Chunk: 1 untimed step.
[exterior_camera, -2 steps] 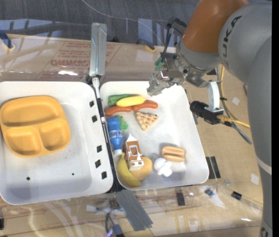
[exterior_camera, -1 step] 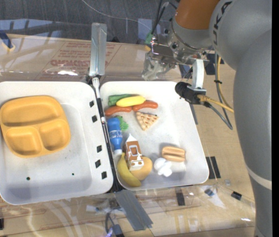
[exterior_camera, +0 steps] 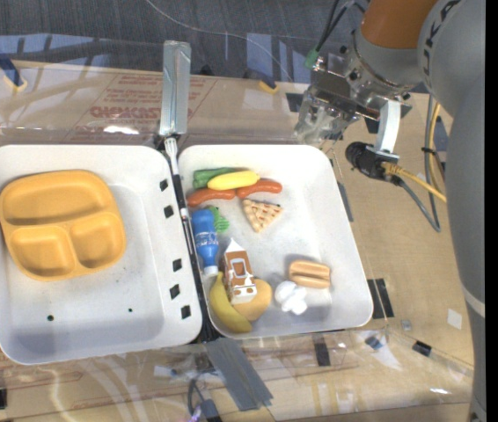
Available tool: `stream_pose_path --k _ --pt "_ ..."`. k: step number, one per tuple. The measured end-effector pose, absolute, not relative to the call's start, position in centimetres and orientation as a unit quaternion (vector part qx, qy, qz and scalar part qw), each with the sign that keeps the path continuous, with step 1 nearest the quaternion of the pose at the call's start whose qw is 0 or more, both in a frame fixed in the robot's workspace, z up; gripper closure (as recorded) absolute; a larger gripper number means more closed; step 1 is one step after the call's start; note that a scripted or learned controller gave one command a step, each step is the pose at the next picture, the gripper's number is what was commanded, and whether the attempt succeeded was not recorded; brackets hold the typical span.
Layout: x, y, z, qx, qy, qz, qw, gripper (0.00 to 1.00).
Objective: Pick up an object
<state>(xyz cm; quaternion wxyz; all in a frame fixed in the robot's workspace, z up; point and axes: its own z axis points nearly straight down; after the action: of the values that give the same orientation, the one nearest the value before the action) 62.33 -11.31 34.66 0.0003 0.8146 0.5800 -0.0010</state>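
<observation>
My arm [exterior_camera: 447, 51] is big and grey with an orange band, and it comes in from the right. Below me sit 2 white bins side by side. The left bin [exterior_camera: 20, 323] holds a yellow tray [exterior_camera: 60, 222] with 3 parts. The right bin [exterior_camera: 341, 262] holds the toy food I could pick. My gripper [exterior_camera: 319, 128] hangs over the back rim of the right bin, near its far right corner, above the food and not touching any of it. I cannot tell how my fingers are set.

A banana [exterior_camera: 225, 304] lies at the front of the bin, with a small milk carton [exterior_camera: 238, 271] next to it. A blue bottle [exterior_camera: 204, 236] lies by the left wall. A hot dog bun [exterior_camera: 309, 273] sits near the front right. A waffle slice [exterior_camera: 260, 212] is in the middle. At the back lie a yellow pepper [exterior_camera: 231, 180] and a red sausage [exterior_camera: 209, 196].
</observation>
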Motion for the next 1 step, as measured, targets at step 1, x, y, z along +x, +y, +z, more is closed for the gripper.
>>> stream_pose_path --k 1 --pt "64.88 -17.50 33.94 0.838 0.545 -0.0011 0.000 1.00"
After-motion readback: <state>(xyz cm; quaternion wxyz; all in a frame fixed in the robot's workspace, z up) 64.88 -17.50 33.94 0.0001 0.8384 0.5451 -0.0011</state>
